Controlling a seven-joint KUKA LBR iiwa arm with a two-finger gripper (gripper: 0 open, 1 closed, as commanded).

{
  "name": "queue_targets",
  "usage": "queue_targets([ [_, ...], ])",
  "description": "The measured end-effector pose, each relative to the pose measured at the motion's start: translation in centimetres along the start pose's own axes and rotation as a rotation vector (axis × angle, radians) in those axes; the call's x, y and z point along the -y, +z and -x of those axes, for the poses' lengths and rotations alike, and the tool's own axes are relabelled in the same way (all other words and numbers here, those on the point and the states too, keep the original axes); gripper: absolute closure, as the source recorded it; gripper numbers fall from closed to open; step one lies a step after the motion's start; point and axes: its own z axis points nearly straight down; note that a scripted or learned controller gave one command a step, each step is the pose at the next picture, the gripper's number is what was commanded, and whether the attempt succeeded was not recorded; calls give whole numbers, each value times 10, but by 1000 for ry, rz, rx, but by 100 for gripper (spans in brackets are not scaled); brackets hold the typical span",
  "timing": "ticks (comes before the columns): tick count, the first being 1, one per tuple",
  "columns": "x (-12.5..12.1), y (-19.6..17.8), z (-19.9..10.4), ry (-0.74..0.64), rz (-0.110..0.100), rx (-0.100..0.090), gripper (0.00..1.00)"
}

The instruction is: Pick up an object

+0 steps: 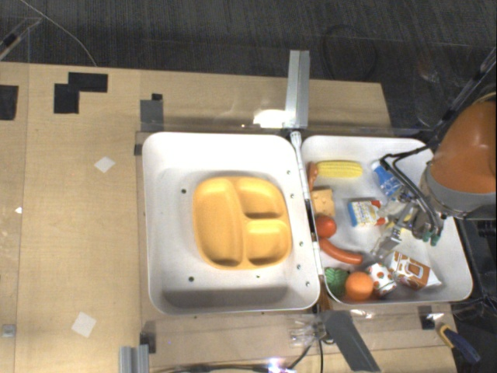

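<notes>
Dark carpet runs behind a pale wooden bench (70, 231) bearing two shallow white bins. At nine o'clock from centre, the left bin (167, 208) holds a yellow divided tray (241, 220). At three o'clock, the right bin (458, 274) is crowded with toy food, and the grey arm with its orange band (466, 162) reaches in, cut off by the frame's edge. Its gripper (396, 235) hangs over the clutter; whether it is released or clenched I cannot tell, as it blends with the items below. Around it lie a corn cob (339, 169) at twelve o'clock, a red sausage (342, 252), a brown carton (411, 270), an orange (359, 286) at six o'clock, a blue-and-white packet (362, 212) and a small tomato (325, 227). Printing on the cartons is too small to read.
</notes>
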Motion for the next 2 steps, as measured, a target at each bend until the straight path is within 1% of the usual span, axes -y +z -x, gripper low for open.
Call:
queue_targets([
  [1, -62, 38, 33, 141, 4, 14, 0],
  [2, -67, 38, 80, -10, -1, -5, 0],
])
